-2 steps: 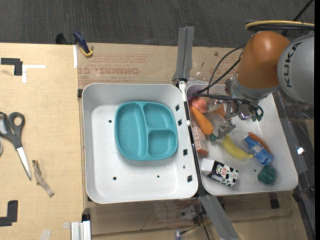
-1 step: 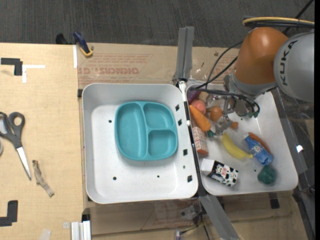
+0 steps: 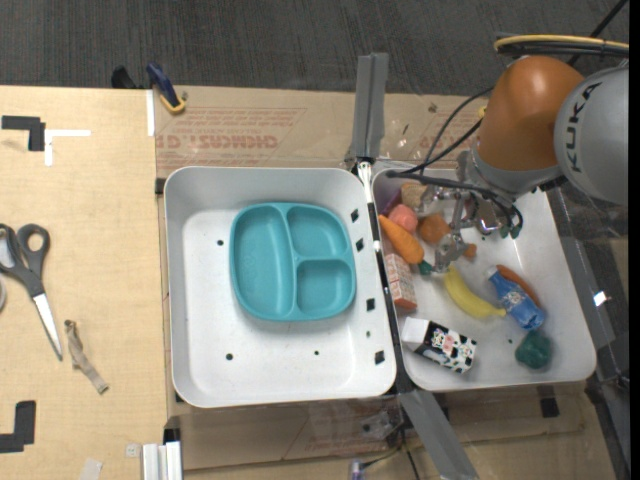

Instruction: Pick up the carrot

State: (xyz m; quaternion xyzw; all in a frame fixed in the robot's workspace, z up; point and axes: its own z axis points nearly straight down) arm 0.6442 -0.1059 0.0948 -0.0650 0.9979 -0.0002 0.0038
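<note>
The long orange plastic carrot (image 3: 400,236) lies in the right-hand shallow white bin (image 3: 565,368), close against that bin's left wall, at its far-left part. Its long axis runs diagonally, from the upper left by the wall down toward the lower right. A pale pink rounded item (image 3: 402,216) sits just beyond it, and a small red-and-white carton (image 3: 402,280) lies just nearer the camera.

The two-finger metal gripper (image 3: 447,255) hangs over the middle of the same bin, to the right of the carrot and near it. Nothing is seen between the fingers. Whether they stand apart or together cannot be told from this angle. A round brown-orange item (image 3: 434,229) lies between gripper and carrot, touching or nearly touching the carrot's right end. Judgement: the coming move calls for a short shift leftward and a wrist turn across the carrot's diagonal.

Legible writing: "KUKA" on the grey arm casing (image 3: 600,143); mirrored printing on the brown cardboard sheet (image 3: 250,133) behind the bins, not readable.

The left-hand white bin (image 3: 190,298) holds a teal three-compartment plate (image 3: 294,261).
</note>
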